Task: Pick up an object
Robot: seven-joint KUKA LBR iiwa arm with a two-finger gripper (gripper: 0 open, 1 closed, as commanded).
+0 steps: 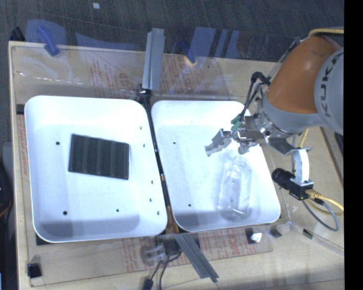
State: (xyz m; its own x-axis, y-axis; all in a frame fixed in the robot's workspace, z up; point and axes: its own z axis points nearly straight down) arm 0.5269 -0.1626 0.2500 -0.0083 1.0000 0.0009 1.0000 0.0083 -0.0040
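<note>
The arm (pixel 302 83) is reaching in from the right over the right bin (pixel 187 216), and the tool (pixel 228 145) is hanging above that bin's upper middle with its two fingers spread apart, nothing showing between them. One finger (pixel 216 142) is pointing out to the left, the other (pixel 243 147) is sitting just above the top of a clear plastic bottle (pixel 235 189). That bottle is lying on the floor of the right bin, running toward the near wall. Over in the left bin (pixel 42 222), a dark ribbed rectangular pad (pixel 99 156) is lying flat, well apart from the action on the counter (pixel 78 71).
</note>
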